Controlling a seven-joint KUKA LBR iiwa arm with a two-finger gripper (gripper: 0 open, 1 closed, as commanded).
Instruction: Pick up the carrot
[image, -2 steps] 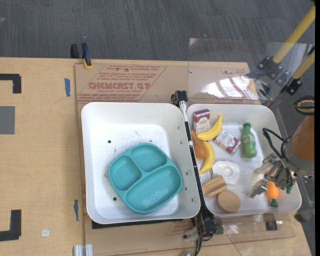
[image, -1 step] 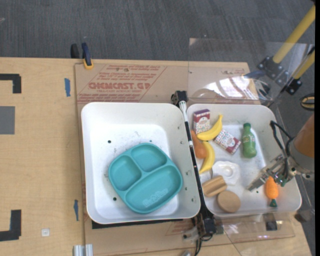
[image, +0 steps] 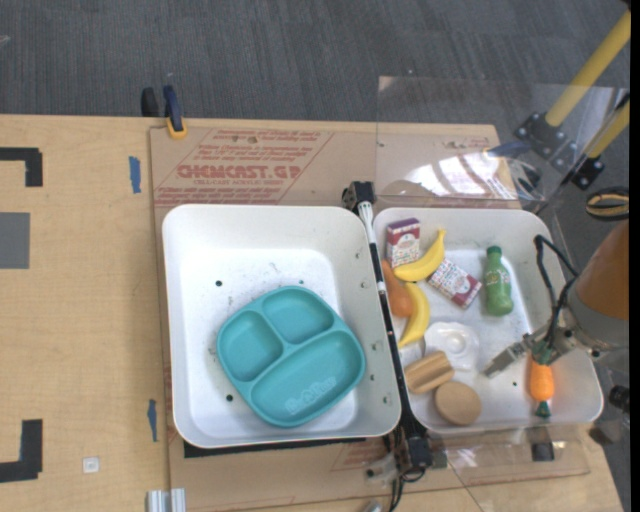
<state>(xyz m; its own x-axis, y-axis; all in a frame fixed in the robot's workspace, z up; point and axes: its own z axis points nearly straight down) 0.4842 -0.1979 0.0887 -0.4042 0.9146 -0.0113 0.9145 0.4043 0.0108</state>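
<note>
I see the carrot (image: 541, 383) in the right bin (image: 585, 402), long axis upright in the camera view, green tip toward me. The gripper (image: 545, 352) sits right at its upper end (touching, as far as I can judge). I cannot tell how the gripper is set, nor whether it has the carrot.

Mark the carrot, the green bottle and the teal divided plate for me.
carrot (image: 541, 381): camera view, middle of its orange body.
green bottle (image: 497, 286): camera view, middle of its body.
teal divided plate (image: 300, 380): camera view, floor of its largest compartment.
</note>
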